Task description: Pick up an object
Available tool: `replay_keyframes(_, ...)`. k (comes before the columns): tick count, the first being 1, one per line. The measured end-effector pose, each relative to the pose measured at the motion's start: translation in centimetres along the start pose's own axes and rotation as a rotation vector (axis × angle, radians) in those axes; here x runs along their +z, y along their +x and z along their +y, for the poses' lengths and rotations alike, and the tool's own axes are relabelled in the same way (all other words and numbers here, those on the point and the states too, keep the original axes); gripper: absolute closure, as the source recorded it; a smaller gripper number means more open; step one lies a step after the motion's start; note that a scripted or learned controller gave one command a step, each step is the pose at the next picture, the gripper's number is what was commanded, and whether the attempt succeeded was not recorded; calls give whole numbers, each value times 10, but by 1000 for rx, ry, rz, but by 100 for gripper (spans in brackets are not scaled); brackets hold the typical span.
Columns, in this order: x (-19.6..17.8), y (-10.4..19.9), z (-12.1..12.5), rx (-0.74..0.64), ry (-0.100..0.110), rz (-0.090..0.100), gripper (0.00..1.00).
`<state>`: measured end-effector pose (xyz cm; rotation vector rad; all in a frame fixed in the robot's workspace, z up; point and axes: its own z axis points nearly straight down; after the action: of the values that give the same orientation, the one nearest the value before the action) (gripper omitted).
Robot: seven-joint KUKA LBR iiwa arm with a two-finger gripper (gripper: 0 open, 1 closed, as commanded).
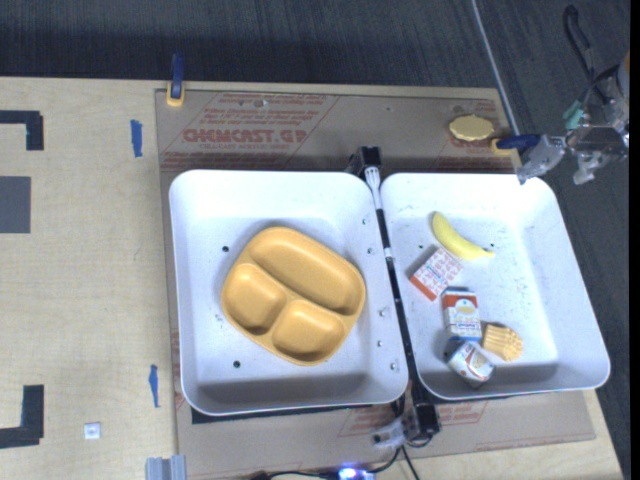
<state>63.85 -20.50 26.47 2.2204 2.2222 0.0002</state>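
Gripper (556, 160) at upper right of frame, just outside the top right corner of the rt bin (570, 268); finger state can't be made out, nothing seen betw. them.

Rt bin contents: banana (458, 237) upper centre, lying at a slant; red/white carton (436, 272) just below-left of it; second small carton (462, 315) lower down; waffle-like snack (503, 342) to its right, touching or nearly; small can (468, 361) at bottom, next to snack. All objs rest on bin floor, well apart from gripper.

Left bin (190, 268): yellow 3-compartment tray (292, 293), centre, tilted. Round tan piece (472, 128) on cardboard (300, 128) above rt bin.
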Motion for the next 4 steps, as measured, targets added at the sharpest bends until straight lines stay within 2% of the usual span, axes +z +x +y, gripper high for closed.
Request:
replay_keyframes(1, 112, -19, -54, 0, -1, -1, 0)
replay_keyframes(2, 176, 86, -104, 0, -9, 1, 0)
replay_keyframes(3, 176, 89, -155, 2, -14, -2, 0)
replay_keyframes(4, 164, 90, -152, 0, -21, -2, 100)
